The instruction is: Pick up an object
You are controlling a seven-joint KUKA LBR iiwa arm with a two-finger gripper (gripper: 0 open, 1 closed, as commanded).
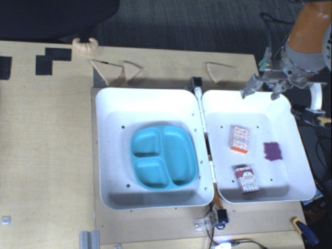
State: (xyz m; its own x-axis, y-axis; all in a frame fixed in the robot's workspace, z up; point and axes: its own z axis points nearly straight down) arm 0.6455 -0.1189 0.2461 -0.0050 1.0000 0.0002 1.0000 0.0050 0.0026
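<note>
The right bin [228, 104] holds three objects: a small orange-and-white patterned box [239, 139], a dark red box [247, 178] nearer the front, and a flat purple piece [272, 150] to the right. My gripper [263, 87] hangs over the bin's far rim, above and behind all three objects. Its two grey fingers are spread apart with nothing between them. The orange band of the arm [310, 21] rises at the top right.
The left bin [111, 108] contains a blue three-compartment tray [163, 156]. A black divider clip [195, 82] sits between the bins at the back. Cables lie off the bench at the right and front.
</note>
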